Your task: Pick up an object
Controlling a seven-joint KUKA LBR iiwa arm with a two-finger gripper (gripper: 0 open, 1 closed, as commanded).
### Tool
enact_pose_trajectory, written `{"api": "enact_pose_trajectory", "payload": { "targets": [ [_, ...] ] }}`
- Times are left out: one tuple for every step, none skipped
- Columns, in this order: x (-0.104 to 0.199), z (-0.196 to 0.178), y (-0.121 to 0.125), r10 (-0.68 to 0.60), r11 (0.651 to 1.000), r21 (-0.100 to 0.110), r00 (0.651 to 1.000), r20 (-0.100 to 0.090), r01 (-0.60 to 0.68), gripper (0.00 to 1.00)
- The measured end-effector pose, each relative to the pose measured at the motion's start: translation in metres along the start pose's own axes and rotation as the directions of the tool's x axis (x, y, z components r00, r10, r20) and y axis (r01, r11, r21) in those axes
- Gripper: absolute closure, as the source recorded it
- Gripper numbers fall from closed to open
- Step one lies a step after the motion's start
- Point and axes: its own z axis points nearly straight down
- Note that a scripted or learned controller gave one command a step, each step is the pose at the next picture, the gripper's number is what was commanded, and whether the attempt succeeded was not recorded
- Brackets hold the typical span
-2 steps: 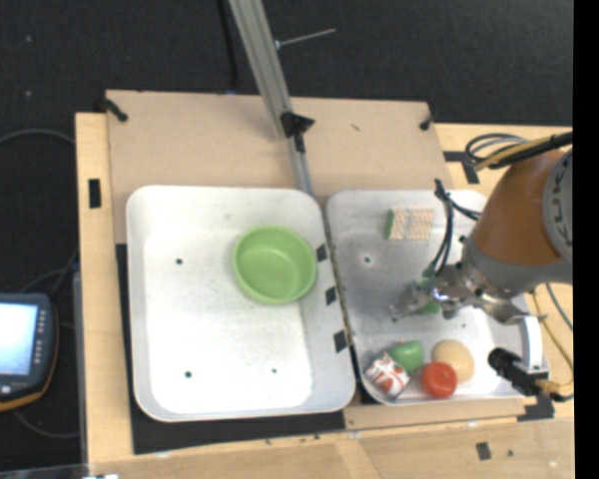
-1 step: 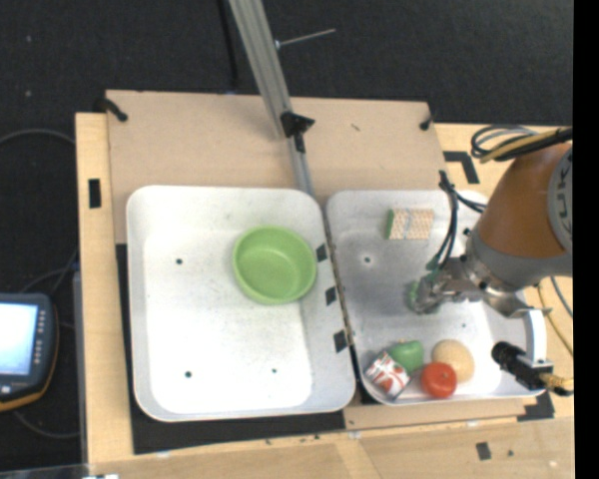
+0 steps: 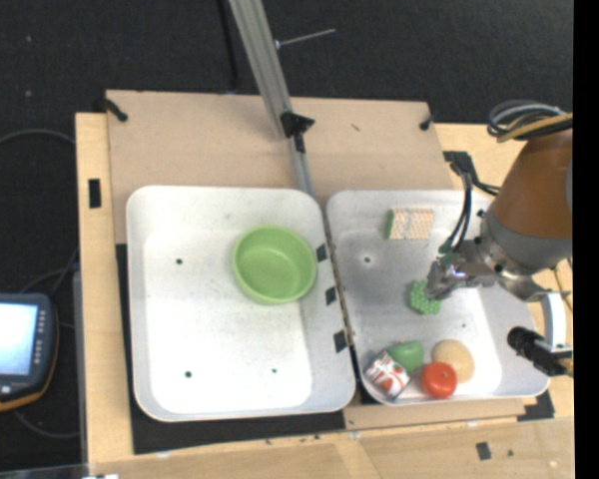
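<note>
1. My jaws [image 3: 441,279] are low in the right bin [image 3: 374,267]; open or closed, I can't tell.
2. The green knobbly object [image 3: 424,298] sits touching, just down-left of them.
3. Farther left, the green bowl [image 3: 274,264] lies well apart.

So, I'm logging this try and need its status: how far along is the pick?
Done: the gripper has reached into the right bin and sits at the bumpy green object. In hand: closing in on that object; a grasp can't be confirmed. Left: the lift itself, since the object looks to rest on the bin floor.
</note>
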Motion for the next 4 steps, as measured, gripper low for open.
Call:
{"api": "enact_pose_trajectory", "payload": {
  "targets": [
    [-0.001,-0.019,0.002,0.000,1.000,0.002,1.000,-0.001,0.000,1.00],
    [0.054,-0.033,0.015,-0.005,1.000,0.003,1.000,-0.003,0.005,1.00],
    [0.097,-0.032,0.037,-0.004,1.000,0.004,1.000,-0.003,0.004,1.00],
    [0.147,-0.046,0.049,-0.005,1.000,0.004,1.000,-0.003,0.005,1.00]
  ]
}}
